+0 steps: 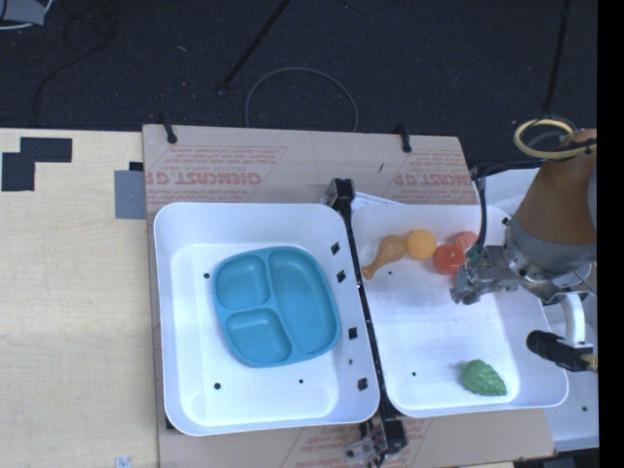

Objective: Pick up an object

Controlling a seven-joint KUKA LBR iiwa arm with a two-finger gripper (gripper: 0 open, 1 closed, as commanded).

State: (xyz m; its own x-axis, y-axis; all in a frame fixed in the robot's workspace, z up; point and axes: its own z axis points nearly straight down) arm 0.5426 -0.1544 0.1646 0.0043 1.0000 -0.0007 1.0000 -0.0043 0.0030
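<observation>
Now your gripper (pixel 468 286) hovers beside the red ball (pixel 450 256); grip state unclear, so you next lower onto it.

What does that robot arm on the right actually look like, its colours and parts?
The arm is bulky and rounded, with an orange-brown band above a grey wrist section. At its tip sits a small grey metal gripper. A pale looped cable curls near its top, and a black handle-like part juts out below.

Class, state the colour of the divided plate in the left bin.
Light blue plate, seen in the camera view.
</observation>
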